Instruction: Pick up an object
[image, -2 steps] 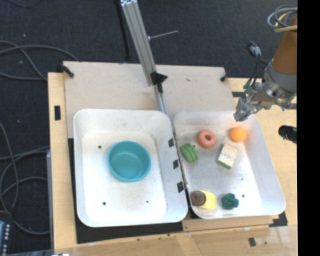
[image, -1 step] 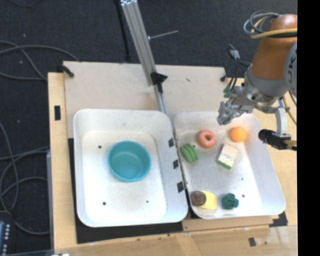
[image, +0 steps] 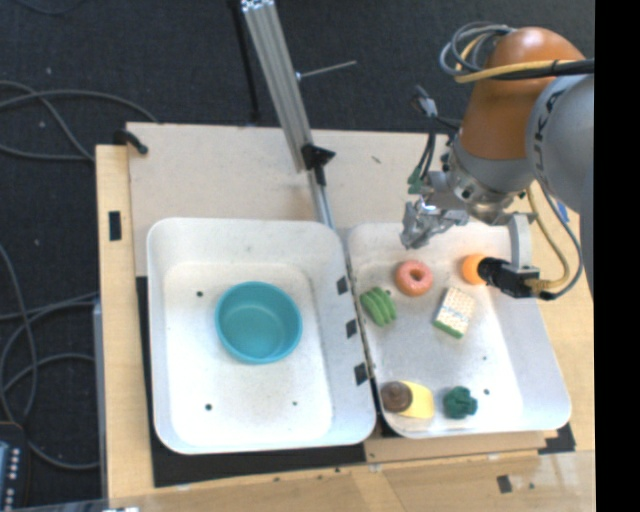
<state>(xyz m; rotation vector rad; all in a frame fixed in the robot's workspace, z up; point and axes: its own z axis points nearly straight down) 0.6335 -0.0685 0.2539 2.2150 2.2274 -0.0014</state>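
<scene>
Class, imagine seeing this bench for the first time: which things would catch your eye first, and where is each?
Probably the orange-banded arm at upper right, its gripper hanging over the right bin's far edge. Next, the teal bowl alone in the left bin. Then the right bin's small colourful pieces, such as the pink ring and green toy.

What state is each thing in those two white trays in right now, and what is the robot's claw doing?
teal bowl: upright, alone in the left bin.
pink ring: lying flat in the right bin.
green ridged piece: lying near the divider.
pale block: lying tilted.
orange ball: resting by the far rim.
brown and yellow piece: lying near the front rim.
dark green lump: resting beside it.
gripper: above the far rim, holding nothing visible.
</scene>
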